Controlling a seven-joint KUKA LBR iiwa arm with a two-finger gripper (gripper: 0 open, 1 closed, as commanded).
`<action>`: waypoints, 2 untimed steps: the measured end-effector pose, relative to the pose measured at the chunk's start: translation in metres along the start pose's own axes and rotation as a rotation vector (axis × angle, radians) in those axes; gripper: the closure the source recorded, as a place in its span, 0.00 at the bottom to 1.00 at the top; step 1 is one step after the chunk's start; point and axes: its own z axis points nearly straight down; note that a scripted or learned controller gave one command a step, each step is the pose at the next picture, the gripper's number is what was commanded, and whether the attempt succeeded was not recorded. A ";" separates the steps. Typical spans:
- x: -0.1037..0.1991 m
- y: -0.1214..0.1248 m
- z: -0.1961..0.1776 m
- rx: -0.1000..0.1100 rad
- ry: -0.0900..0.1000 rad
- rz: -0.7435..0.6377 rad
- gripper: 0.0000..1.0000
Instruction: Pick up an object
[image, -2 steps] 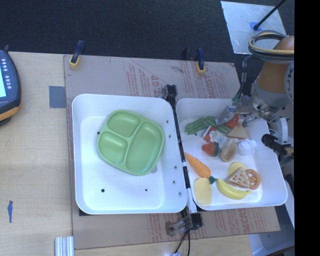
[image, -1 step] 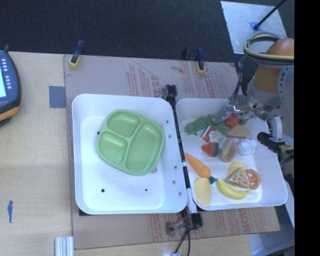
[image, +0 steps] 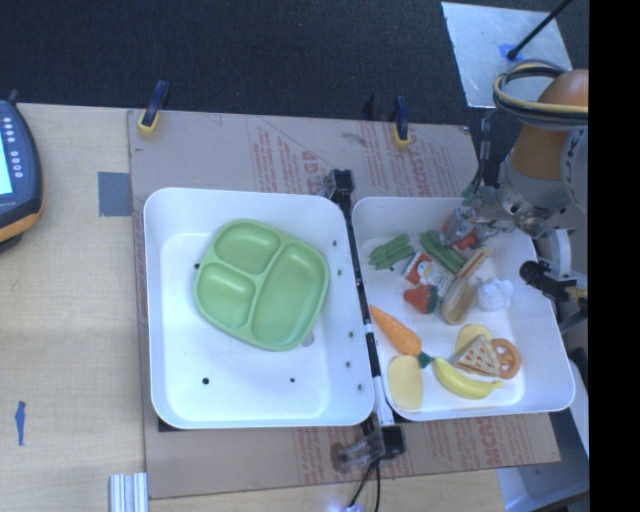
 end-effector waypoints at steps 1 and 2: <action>-0.003 -0.036 -0.054 -0.001 0.002 0.009 1.00; 0.070 -0.019 -0.115 -0.007 0.004 0.000 1.00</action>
